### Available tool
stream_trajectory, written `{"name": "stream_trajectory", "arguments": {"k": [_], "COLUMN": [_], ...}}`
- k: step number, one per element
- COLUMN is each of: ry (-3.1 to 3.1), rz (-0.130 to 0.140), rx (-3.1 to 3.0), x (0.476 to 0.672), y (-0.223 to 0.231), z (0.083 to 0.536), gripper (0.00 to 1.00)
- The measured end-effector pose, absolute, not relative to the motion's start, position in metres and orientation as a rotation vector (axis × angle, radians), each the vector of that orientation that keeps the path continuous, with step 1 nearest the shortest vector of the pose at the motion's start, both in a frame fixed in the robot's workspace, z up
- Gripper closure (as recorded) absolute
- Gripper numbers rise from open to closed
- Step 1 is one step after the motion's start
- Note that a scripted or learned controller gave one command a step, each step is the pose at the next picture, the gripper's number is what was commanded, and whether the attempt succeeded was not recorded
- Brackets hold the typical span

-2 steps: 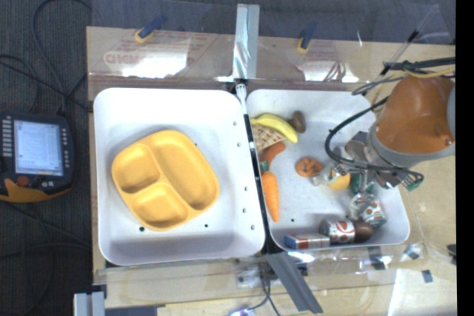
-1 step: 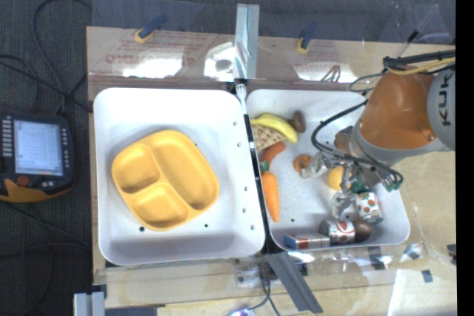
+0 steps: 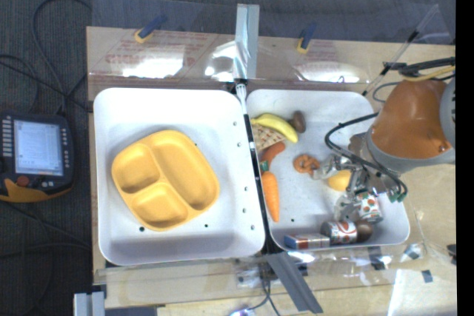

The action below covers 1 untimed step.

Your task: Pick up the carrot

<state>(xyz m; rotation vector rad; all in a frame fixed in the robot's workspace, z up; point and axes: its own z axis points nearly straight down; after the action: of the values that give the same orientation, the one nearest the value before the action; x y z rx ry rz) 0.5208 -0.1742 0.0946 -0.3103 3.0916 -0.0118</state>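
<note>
Carrot (image 3: 270,195) lay against the divider, at 9 o'clock from the gripper (image 3: 354,192); probably not yet reached. Gripper hung above yellow fruit (image 3: 338,180); opening impossible to tell, nothing visibly grasped.

Long orange carrot (image 3: 270,196) with a thin pointed end, lying flat on the floor of the right white bin (image 3: 311,237). Close beside the bin's left wall, almost in line with it. Thick end up near a small red thing (image 3: 272,152), thin tip pointing toward the bin's front edge.
</note>
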Motion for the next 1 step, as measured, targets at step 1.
{"name": "stream_trajectory", "arguments": {"k": [1], "ry": [3.1], "rz": [-0.012], "rx": [-0.315], "x": [0.5193], "y": [-0.1736], "z": [0.1036], "gripper": [1.0]}}
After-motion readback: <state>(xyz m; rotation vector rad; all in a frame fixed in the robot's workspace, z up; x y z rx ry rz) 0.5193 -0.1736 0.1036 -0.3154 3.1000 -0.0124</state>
